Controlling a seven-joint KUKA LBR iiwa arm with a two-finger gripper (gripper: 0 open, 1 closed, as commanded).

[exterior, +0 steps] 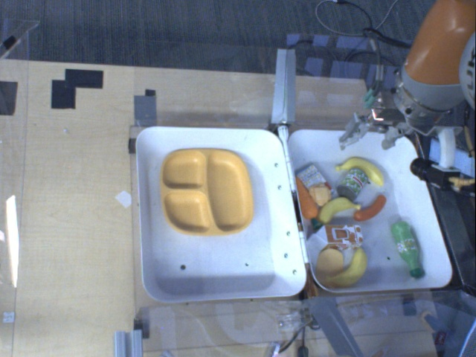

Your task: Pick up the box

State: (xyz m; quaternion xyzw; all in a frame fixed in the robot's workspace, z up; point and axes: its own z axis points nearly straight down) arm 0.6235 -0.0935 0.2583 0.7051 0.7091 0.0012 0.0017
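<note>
The end effector (372,131) hangs open and empty at the right bin's far edge; it should descend squarely over the box (343,235), clear of the bananas (338,208)

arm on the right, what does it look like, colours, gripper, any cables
The arm has a rounded, glossy orange band above a grey wrist section. Below the wrist sits a small silver-grey metal gripper with thin splayed fingers. Thin black cables loop behind it, over the dark floor.
</note>
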